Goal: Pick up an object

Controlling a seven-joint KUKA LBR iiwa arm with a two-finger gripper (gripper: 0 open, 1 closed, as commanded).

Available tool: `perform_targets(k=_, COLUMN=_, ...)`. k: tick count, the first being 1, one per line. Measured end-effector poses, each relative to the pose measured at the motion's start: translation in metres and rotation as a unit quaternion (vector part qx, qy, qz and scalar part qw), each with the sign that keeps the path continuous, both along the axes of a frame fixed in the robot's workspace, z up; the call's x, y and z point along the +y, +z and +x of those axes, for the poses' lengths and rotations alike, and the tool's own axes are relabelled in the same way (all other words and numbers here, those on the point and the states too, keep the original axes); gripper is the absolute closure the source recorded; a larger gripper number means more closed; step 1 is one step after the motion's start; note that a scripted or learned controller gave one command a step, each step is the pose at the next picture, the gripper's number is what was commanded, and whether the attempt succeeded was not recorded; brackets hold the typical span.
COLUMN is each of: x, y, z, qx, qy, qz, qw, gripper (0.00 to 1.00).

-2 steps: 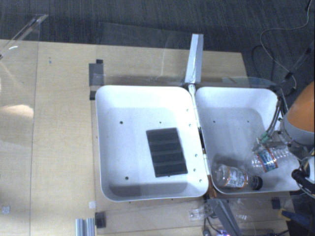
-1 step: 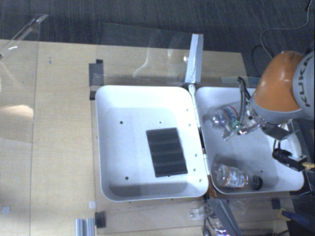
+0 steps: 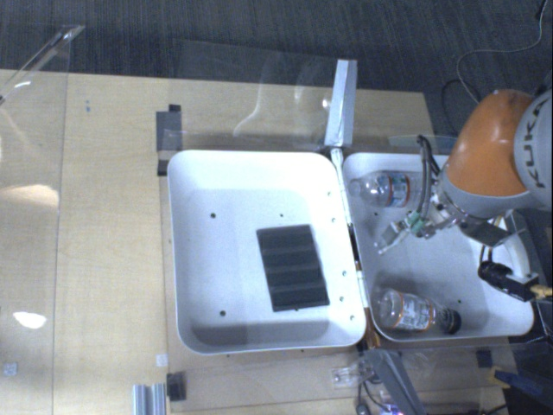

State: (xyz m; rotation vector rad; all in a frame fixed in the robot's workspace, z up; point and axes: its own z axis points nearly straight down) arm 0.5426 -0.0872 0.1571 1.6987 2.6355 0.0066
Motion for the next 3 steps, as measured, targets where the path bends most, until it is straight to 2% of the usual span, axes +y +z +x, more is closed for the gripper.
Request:
perform_targets(k=1, x=-0.054, y=-0.066, z=0.054, qx=0.000, qy=-0.039, qz=-0.0005, qw=0.9993, gripper=0.00)
perform_targets(k=2, x=-0.054, y=-0.073, z=0.107, qx=0.047, qy=-0.007, qz=0.0025, qw=0.9988, gripper=0.00)
perform_targets(k=3, x=-0.054, y=-0.073, z=0.107, qx=0.047, qy=-0.008, qz=0.0023, qw=0.9989, gripper=0.00)
